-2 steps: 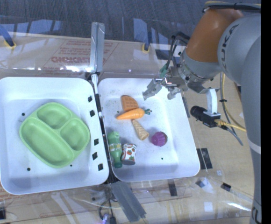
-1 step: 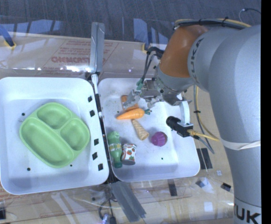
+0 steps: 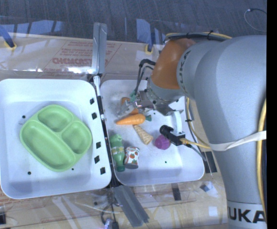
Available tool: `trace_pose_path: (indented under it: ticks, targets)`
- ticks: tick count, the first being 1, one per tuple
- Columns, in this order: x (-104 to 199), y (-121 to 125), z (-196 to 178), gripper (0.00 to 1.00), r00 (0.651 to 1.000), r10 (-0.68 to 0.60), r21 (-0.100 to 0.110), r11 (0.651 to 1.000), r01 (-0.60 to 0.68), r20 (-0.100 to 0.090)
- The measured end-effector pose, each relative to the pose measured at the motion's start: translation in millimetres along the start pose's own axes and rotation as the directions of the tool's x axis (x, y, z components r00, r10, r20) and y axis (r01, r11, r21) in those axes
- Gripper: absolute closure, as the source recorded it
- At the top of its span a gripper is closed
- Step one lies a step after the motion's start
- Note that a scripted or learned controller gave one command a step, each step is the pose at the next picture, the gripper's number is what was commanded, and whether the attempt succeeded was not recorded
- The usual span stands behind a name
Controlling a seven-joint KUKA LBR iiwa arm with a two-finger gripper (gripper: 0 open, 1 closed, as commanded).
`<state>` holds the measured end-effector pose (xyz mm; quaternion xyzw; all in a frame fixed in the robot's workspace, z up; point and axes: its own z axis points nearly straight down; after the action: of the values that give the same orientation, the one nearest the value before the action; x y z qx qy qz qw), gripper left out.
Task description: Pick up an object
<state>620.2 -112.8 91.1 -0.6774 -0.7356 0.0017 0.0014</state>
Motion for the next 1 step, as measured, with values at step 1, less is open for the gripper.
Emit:
trace_pose_path:
  ticks: [1]
  targets:
    - [0.3, 0.5, -10.4, 1.0, 1.0, -0.004, 0.001, 1.0, 0.004, 0.0]
